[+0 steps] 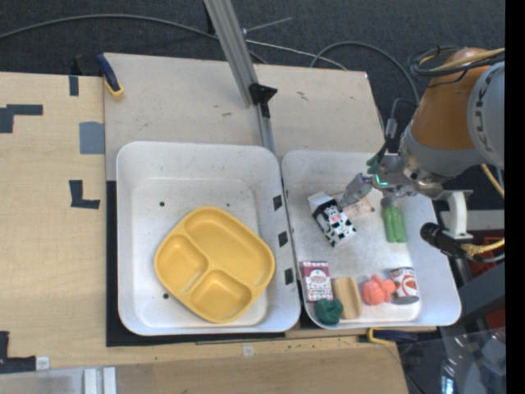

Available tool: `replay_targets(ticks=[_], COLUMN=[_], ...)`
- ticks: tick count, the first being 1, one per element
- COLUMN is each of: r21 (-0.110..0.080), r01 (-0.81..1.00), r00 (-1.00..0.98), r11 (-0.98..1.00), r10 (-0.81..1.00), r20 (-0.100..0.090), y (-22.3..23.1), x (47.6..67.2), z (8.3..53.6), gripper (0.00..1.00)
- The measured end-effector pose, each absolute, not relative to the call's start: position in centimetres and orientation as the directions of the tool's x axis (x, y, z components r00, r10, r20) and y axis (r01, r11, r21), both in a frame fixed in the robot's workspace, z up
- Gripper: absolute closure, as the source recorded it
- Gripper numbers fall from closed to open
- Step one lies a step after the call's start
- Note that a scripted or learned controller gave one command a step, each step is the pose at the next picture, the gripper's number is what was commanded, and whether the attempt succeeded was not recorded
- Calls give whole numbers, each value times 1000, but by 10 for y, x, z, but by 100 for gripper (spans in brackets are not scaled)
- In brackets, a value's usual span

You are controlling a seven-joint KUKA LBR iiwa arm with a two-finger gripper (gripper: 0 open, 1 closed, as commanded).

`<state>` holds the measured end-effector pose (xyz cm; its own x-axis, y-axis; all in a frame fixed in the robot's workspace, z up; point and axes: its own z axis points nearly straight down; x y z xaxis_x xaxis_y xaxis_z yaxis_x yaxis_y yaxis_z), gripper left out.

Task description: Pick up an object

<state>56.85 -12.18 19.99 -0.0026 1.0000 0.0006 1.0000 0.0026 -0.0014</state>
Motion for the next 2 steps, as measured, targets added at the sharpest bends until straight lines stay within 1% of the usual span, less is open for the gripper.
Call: replay_targets(ticks=[1,2], r21=[-9,-1], r01=[1000,1000], r00=[-1,-1], r11=[1,1], r10=[1000,1000], r20=[1,-1], y=[-125,-125], x=[562,562], z=[137,87], gripper=[0,0])
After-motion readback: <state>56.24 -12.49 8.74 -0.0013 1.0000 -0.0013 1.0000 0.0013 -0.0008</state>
